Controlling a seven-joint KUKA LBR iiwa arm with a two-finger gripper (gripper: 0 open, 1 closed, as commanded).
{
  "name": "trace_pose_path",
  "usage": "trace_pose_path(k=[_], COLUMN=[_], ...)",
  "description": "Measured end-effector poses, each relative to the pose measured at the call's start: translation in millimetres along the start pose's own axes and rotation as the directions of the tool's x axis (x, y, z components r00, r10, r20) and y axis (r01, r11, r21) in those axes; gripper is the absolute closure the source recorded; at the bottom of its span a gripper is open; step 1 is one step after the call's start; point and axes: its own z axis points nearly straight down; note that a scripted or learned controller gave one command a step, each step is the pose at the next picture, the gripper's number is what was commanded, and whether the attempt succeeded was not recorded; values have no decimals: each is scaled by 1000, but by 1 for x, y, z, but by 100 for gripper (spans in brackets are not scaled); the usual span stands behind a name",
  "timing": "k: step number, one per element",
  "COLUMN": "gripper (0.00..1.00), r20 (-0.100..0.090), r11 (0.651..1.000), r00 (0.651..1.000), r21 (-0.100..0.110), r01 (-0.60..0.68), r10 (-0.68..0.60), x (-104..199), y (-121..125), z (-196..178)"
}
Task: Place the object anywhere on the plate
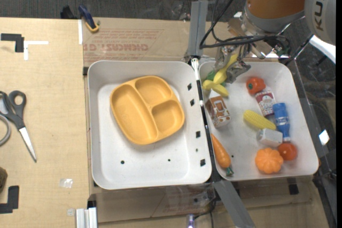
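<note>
A yellow banana bunch (218,81) with a green tip hangs over the far left corner of the right bin (299,115). My gripper (233,63) is right above it, and its fingers are shut on the banana's upper end, where a yellow strip shows between them. The orange-yellow divided plate (147,109) lies in the middle of the left bin (101,163), with nothing on it. The plate is well to the left of the gripper, across the wall between the bins.
The right bin also holds a red tomato (255,84), a brown box (218,110), a corn cob (259,120), a blue bottle (280,117), an orange fruit (268,160) and a carrot (220,153). Scissors (18,120) lie on the bench at far left.
</note>
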Motion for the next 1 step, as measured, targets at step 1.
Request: trace_pose_path(k=[1], gripper=[100], r20=[-2], r11=[997], r00=[997], r21=[-1], r01=[74], r10=[-74], x=[-4], y=[73], z=[30])
